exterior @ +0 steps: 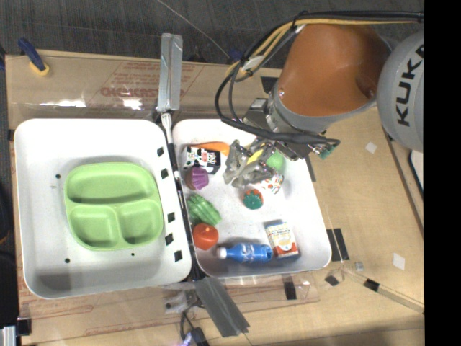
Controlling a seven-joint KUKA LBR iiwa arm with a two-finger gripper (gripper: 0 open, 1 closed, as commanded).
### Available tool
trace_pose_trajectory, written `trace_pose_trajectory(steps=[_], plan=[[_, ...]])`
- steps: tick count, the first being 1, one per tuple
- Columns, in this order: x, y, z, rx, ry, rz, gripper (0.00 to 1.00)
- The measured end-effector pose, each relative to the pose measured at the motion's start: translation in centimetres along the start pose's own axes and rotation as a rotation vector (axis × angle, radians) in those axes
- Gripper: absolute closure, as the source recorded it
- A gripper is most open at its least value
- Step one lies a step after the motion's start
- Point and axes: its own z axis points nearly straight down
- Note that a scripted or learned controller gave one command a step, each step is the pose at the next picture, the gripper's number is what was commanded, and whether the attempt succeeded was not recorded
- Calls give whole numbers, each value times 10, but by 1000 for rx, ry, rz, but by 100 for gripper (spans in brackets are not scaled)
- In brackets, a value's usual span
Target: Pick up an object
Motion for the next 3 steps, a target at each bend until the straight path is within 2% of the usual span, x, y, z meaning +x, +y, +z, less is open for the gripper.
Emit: trace_pose_trajectory(steps=[1, 2, 3], plan=[[-19, -45, 0, -3, 3, -28, 100], [-31, -112, 8, -3, 2, -232, 100], [-32, -112, -4, 0, -2, -235, 100]])
